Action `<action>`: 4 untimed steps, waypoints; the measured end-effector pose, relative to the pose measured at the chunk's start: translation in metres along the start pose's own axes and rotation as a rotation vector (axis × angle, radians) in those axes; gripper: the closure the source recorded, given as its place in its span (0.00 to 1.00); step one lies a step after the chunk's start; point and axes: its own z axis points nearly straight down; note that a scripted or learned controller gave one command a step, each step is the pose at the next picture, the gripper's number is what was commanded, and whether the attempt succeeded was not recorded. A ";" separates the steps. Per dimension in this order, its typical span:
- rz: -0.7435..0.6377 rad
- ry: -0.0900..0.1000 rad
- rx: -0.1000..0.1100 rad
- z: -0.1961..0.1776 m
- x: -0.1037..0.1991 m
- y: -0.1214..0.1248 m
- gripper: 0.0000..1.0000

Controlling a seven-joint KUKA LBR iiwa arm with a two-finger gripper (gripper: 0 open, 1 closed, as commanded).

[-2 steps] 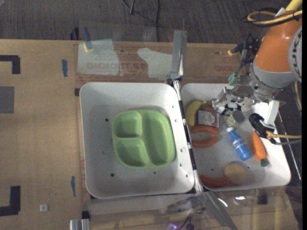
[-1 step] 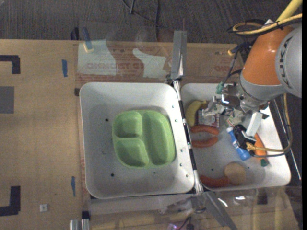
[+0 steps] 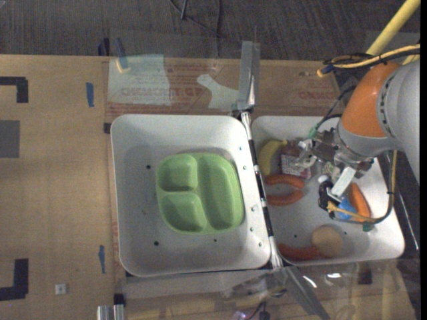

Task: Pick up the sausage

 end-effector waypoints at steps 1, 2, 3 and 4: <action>0.000 0.000 0.000 0.000 0.000 0.000 0.00; 0.036 -0.007 0.009 -0.044 -0.025 0.000 0.00; 0.008 -0.010 -0.007 -0.015 0.000 0.028 0.00; -0.030 -0.002 -0.010 -0.001 0.026 -0.027 0.00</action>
